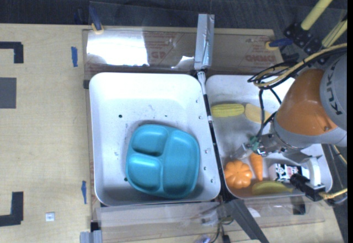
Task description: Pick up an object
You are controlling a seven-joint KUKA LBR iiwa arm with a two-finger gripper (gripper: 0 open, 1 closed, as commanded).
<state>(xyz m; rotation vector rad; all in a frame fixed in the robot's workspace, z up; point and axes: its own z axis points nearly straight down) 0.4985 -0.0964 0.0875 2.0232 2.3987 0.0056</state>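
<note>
The tool hangs low over the right bin's carrot and pumpkin, seemingly to grab; its grip I cannot tell.

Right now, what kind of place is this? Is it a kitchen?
Probably a robot test bench, not a kitchen. A grey and orange robot arm reaches over two white bins, and the corn and little pumpkin look like toys for practising pick-ups.

Single fixed overhead camera, slanted down over both white bins.
</note>
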